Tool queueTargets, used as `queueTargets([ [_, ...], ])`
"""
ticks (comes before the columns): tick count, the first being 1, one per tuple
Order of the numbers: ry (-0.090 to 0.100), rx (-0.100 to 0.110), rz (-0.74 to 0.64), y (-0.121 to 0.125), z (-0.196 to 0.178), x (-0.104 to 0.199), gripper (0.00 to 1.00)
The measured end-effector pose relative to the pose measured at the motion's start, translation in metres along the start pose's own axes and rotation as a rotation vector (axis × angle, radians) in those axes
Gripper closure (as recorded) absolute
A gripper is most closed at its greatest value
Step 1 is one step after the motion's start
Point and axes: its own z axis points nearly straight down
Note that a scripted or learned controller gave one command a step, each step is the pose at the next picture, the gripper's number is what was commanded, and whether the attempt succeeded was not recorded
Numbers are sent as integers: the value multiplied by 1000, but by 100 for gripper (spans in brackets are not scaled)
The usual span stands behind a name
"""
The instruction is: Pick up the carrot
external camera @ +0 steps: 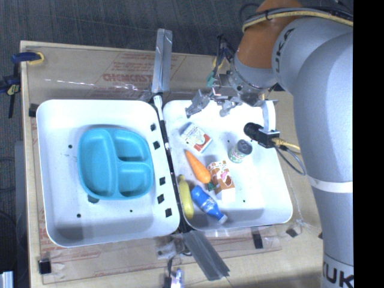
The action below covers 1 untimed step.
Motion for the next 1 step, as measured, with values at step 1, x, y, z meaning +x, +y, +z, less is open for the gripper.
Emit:
queueTargets([
  [1, -1, 0, 25, -51, 114, 0, 0],
])
